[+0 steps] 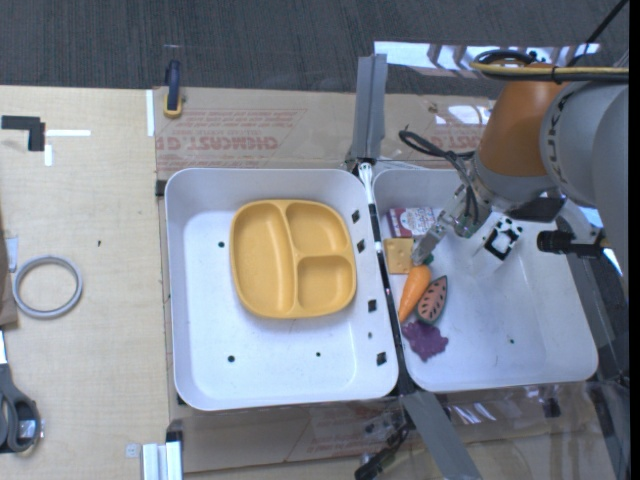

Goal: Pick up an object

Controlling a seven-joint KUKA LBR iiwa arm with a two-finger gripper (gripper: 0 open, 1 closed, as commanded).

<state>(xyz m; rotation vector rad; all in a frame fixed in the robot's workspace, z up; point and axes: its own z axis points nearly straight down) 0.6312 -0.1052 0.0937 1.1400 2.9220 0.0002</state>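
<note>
Jaws (pixel 428 249) low over right shallow white plastic bin (pixel 530 358), tips just above tapered orange toy carrot (pixel 413 291); open or closed: cannot tell | progress: nothing lifted, grasp and raise left | carrot smooth, beside watermelon slice toy (pixel 434 299), knobbly purple grape cluster (pixel 426 341), tan cracker square (pixel 398 255) | yellow three-compartment plate (pixel 294 258), glossy, in left bin (pixel 200 348)

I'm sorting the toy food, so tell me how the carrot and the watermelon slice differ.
The carrot is plain orange, long and tapered, while the watermelon slice is red with a dark green rind and dark seeds. The carrot is the longer of the two, and the watermelon slice is shorter and wedge-shaped. The carrot lies nearer the bin's left wall, with the watermelon slice just to its right. Both lie tilted the same way in the right bin.
</note>
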